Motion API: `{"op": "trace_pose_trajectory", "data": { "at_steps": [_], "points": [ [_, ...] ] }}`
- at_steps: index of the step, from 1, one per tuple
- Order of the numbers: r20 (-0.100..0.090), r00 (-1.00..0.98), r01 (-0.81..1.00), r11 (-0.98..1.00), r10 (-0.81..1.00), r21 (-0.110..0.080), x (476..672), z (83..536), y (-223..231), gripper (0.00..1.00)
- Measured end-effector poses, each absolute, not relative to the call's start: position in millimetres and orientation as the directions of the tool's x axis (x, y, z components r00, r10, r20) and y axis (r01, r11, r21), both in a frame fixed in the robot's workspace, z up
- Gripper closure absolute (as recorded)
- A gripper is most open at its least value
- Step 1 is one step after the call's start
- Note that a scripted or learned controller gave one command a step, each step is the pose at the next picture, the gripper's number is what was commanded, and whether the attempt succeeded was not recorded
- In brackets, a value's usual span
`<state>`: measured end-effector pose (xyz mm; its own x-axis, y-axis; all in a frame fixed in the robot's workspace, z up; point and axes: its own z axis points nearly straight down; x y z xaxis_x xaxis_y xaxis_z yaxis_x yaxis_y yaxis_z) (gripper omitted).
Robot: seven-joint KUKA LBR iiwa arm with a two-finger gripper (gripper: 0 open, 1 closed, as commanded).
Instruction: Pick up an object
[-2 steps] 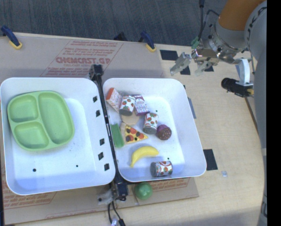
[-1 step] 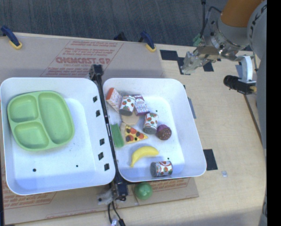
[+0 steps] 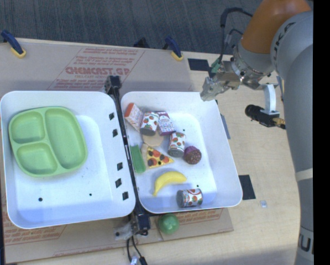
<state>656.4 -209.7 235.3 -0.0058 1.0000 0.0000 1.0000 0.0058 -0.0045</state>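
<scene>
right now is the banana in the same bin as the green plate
No, the banana lies in the right bin; the green plate sits in the left bin.

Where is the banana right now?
The banana lies in the right bin, toward its near edge, just below the pizza slice and up-left of the can lying on its side.

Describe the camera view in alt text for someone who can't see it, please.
A grey robot arm's gripper hangs over the top right corner of the right white bin, which holds toy food: a banana, a pizza slice, cans and small cartons. The left white bin holds a green divided plate. A green ball lies outside the bins, at the near edge.
</scene>
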Motion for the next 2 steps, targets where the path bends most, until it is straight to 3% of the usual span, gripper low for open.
{"op": "trace_pose_trajectory", "data": {
  "at_steps": [1,2],
  "points": [
    [-0.001,-0.006,1.000,0.006,1.000,-0.003,656.7,236.3,-210.0,0.00],
    [-0.001,-0.006,1.000,0.006,1.000,-0.002,574.8,91.4,-170.4,0.00]
  ]
}}
